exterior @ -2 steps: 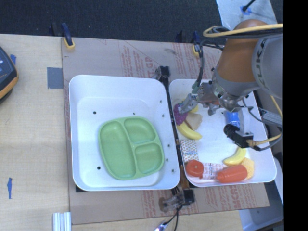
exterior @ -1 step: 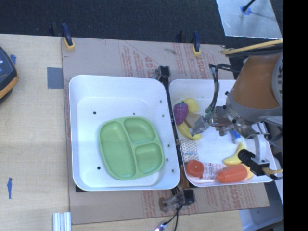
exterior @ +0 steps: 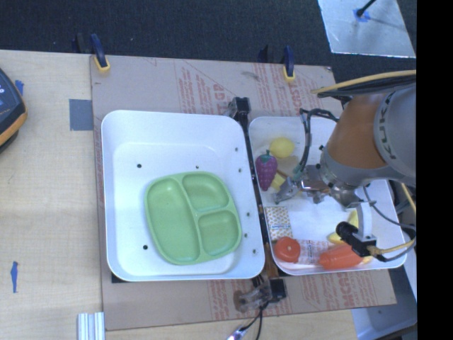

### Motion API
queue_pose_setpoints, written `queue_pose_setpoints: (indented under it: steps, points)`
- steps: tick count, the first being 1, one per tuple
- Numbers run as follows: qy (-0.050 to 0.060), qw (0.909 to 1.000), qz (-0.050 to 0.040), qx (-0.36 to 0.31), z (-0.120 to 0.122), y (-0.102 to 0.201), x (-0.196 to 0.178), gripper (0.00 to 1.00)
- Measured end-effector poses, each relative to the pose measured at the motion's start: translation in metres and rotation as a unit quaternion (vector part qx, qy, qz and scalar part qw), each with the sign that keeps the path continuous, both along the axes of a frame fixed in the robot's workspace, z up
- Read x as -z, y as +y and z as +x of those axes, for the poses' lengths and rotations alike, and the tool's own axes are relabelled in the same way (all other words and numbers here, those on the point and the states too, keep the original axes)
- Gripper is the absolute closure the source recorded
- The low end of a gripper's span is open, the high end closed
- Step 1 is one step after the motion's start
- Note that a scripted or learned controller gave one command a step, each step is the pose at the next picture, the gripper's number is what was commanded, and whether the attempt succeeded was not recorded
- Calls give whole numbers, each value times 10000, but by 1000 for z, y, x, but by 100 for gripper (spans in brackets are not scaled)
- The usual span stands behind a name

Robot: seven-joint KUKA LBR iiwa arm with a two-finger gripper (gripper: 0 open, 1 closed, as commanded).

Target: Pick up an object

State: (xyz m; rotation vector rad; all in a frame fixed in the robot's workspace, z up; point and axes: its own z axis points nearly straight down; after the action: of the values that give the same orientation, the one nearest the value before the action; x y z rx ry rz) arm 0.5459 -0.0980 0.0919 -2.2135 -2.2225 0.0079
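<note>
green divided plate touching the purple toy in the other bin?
Apart. The camera view shows the green plate in the left bin; the purple toy lies beyond both bin walls.

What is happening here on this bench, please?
A grey and orange robot arm reaches from the right into the right bin, which holds small toy foods: a yellow lemon, a purple fruit, a red tomato and an orange carrot. Its gripper sits low near the purple fruit. The left bin holds a green divided plate.
</note>
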Motion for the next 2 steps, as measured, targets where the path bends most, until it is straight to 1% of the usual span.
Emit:
queue_pose_setpoints:
  steps: [1, 2]
  points:
    - [-23, 10000, -1, 1, 77, 3, 0, 0]
    - [-13, 10000, -3, -10, 77, 2, -10, 100]
